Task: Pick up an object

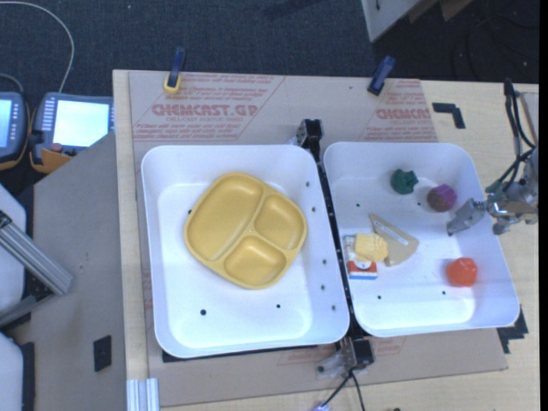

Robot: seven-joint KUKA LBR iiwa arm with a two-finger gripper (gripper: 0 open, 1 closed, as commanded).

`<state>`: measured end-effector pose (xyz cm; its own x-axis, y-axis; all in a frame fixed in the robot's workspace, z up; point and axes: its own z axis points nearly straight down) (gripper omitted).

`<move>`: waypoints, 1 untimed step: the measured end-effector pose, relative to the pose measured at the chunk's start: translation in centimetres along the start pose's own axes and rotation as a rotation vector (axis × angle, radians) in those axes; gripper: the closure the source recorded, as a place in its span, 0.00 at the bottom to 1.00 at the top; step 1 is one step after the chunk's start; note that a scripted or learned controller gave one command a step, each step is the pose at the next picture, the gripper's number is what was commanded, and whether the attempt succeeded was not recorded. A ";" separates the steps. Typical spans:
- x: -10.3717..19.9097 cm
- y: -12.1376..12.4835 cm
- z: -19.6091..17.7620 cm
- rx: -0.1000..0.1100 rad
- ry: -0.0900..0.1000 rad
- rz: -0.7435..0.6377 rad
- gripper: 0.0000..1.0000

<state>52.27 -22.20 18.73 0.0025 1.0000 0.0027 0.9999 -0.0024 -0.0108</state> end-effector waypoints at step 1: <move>0.0 0.3 -0.5 -0.011 -0.003 -0.003 0.00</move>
<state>52.57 -22.18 19.27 -0.0002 1.0000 -0.0004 1.0000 0.0002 0.0000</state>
